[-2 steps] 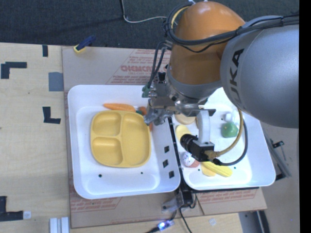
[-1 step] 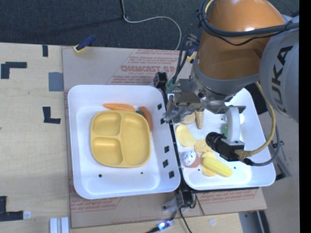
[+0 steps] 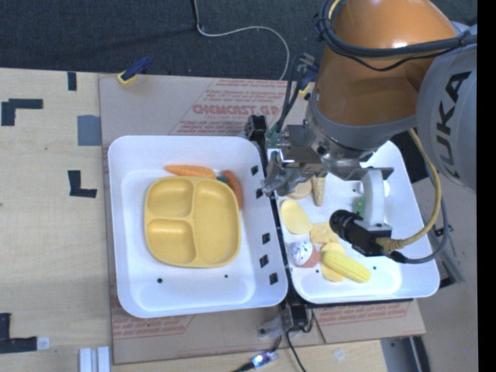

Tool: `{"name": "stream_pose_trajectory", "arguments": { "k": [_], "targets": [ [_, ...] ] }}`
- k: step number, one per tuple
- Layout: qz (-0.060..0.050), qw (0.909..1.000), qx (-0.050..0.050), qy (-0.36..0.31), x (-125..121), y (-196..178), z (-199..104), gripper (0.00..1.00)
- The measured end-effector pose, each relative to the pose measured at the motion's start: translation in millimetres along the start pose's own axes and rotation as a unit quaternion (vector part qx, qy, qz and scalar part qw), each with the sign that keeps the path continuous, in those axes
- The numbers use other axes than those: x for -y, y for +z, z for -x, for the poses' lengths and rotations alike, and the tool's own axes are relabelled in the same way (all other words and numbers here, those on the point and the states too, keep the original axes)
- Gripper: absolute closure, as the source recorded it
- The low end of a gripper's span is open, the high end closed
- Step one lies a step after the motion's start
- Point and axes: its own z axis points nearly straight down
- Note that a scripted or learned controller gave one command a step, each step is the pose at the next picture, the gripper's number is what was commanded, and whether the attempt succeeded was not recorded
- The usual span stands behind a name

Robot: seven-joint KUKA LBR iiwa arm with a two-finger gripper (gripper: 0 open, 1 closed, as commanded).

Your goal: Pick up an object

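The jaws [image 3: 283, 178] are lowered at the left edge of the right bin [image 3: 411, 285], above the toy food [image 3: 297, 217] — whether apart or together cannot be told. The reach-down step seems in hand; next, a firm closing on one piece — then a lift — would be needed.

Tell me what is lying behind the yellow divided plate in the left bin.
Along the far edge of the yellow plate lies an orange carrot, and at its right corner another carrot with a green top. The plate's rim may cover their lower edges.

Bright, even overhead light; soft shadows, mild glare on white bins [image 3: 124, 208], slight softness.
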Motion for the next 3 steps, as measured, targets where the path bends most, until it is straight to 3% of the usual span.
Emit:
{"name": "stream_pose_trajectory", "arguments": {
  "k": [1, 3],
  "targets": [
    [0.000, 1.0000, 0.000, -0.001, -0.1, -11.2, -18.7, 1.00],
    [-0.002, 1.0000, 0.001, -0.002, -0.1, -29.7, -18.6, 1.00]
  ]
}}
